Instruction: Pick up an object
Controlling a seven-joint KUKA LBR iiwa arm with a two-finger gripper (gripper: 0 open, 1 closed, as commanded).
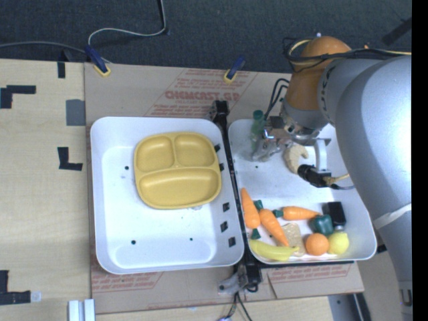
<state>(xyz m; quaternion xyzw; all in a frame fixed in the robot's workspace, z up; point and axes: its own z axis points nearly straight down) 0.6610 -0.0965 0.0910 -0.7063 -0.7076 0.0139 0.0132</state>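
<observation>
The right bin point(364, 209) holds toy food. Two carrots point(251, 209) lie at its left side and a third carrot point(299, 212) points right. A banana point(271, 251), an orange point(316, 244) and a lemon point(339, 242) lie along the front wall. A black block point(334, 212) and a dark green piece point(322, 224) sit near them. My gripper point(263, 147) is low over the back left of this bin. A small green object point(257, 122) stands just behind it. A beige piece point(295, 157) lies to its right. Nothing is visibly held.
The left bin point(110, 199) carries a yellow divided plate point(178, 168). The grey arm with its orange band point(314, 72) covers the right bin's back right corner. A black divider point(226, 172) runs between the bins. Cables lie on the dark floor behind.
</observation>
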